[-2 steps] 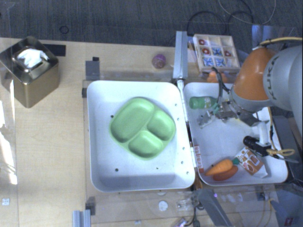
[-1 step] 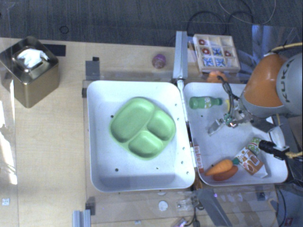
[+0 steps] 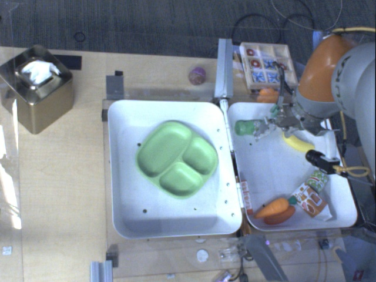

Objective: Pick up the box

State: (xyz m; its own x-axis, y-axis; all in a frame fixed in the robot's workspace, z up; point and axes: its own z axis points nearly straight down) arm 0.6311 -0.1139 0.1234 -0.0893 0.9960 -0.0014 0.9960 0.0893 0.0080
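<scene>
arm (image 3: 346, 75): rounded grey housing at 3 o'clock, glossy orange band (image 3: 320, 69) above the wrist. Wrist section is darker grey metal, with thin black cables running along it. gripper (image 3: 271, 125) is small, dull grey, detail too blurred to read.

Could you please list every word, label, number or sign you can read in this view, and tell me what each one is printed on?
No text here can be read.
Small brown and green printed box in the right white bin: coloured print, too blurred to read.
Flat card with red and blue pictures behind that bin: pictures visible, no legible words.
Narrow label strip along the rim between the bins: marks too small to read.
</scene>
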